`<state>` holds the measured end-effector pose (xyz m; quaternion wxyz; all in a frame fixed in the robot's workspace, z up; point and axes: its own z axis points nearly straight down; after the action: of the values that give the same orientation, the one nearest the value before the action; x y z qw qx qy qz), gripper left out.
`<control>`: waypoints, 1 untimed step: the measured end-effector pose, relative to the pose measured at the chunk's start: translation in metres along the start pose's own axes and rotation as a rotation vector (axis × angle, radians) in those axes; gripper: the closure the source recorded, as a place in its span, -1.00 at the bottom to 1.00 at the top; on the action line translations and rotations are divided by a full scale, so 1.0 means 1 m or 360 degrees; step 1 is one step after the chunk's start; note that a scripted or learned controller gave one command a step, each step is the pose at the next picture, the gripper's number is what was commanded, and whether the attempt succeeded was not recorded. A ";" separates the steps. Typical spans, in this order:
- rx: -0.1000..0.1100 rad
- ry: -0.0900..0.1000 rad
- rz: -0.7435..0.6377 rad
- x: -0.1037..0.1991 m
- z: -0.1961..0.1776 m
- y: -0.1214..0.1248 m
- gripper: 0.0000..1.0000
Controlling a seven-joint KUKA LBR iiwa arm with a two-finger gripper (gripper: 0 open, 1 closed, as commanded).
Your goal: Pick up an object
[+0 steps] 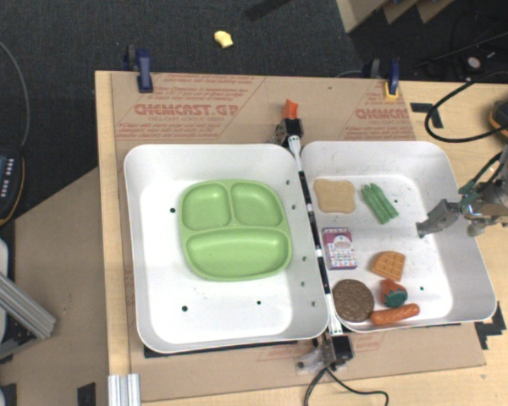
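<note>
On the bench you see two shallow white bins side by side: the left bin (152, 252) holds a green divided plate (234, 229) with three compartments, lying flat near the bin's middle. Turn to the right bin (457, 260), where the objects for picking lie. Nearest the far end you find a tan slice of toast (334, 195) and, just beside it, a green ridged piece like a bundle of beans (378, 203), set at a slant. Below the toast lies a small pink carton (339, 248), close to the wall shared by the two bins. Toward the near end you see an orange waffle (389, 266), a round brown cookie (353, 300), a small red and green item (395, 295), too small to identify, and an orange carrot (395, 314) touching the cookie's edge. At the right edge of the view, note the gripper (436, 218) over the right bin's outer side, well apart from every object; nothing sits between its fingers, and you cannot tell whether they stand parted or closed.
</note>
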<state>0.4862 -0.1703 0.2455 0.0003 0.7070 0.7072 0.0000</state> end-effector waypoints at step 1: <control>0.0005 0.0011 0.0003 0.000 0.165 -0.007 -1.00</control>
<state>0.4793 -0.1706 0.0801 -0.0034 0.7077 0.7065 0.0013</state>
